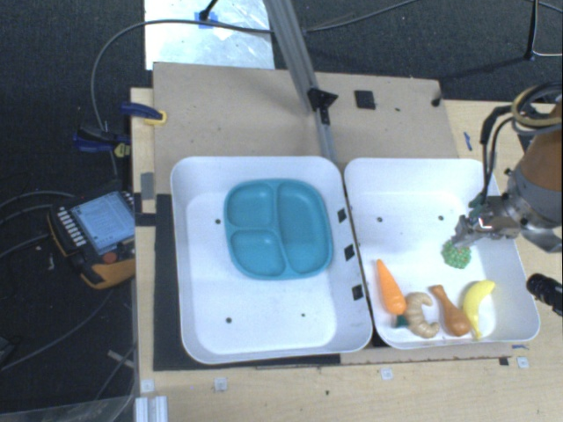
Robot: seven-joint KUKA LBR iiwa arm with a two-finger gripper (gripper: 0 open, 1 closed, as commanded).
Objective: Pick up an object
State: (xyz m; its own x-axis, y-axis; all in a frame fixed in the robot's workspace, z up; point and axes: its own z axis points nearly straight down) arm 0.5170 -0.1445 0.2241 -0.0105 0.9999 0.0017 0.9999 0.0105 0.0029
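Pincer over the green piece in the right bin

We see the gripper [468, 234] low over a small green broccoli-like piece [456, 255], touching or just above it; its grasp we cannot tell. Near them lie a banana [477, 303], drumstick [449, 311], carrot [391, 288]. The left bin [195, 262] bears a blue divided plate [278, 228].

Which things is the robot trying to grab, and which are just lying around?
For the job:
gripper
small green bumpy toy
orange toy carrot
tan curled toy
brown toy drumstick
yellow toy banana

Just lying about:
blue divided plastic plate in the left white bin
orange handheld controller beside the bench
blue clamps
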